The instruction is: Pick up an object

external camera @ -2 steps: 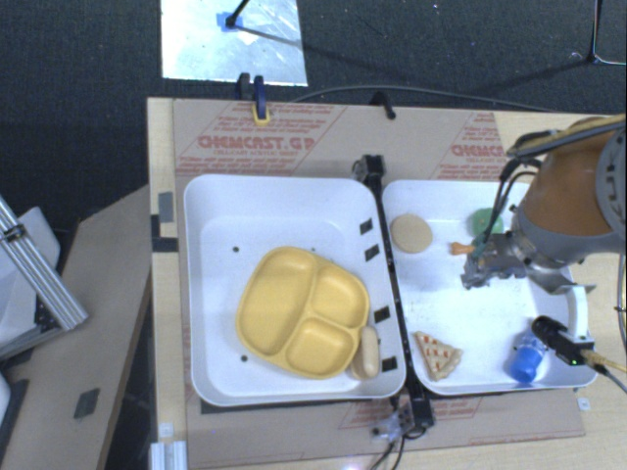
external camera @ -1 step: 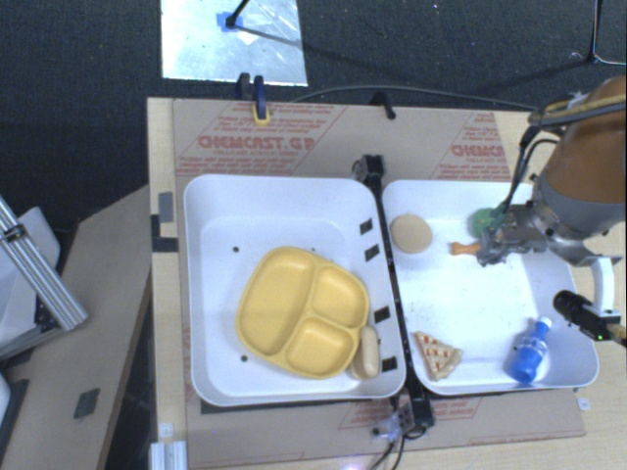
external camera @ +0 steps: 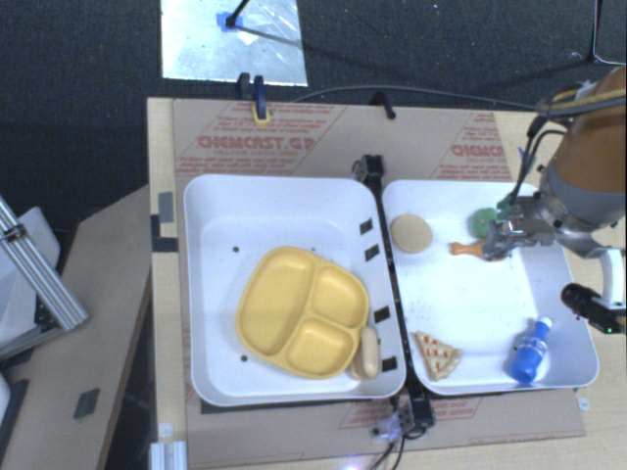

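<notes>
The gripper [external camera: 498,243] was seen low in the right bin [external camera: 480,302] beside a carrot [external camera: 467,249], its grip undeterminable.

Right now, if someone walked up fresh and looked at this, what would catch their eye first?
Probably the big yellow divided plate, which takes up much of the left bin. Next, the grey and orange arm at the right, with its gripper low over the right bin's far side, close to a green and orange toy. Then the blue bottle lying in that bin's near right corner.
</notes>
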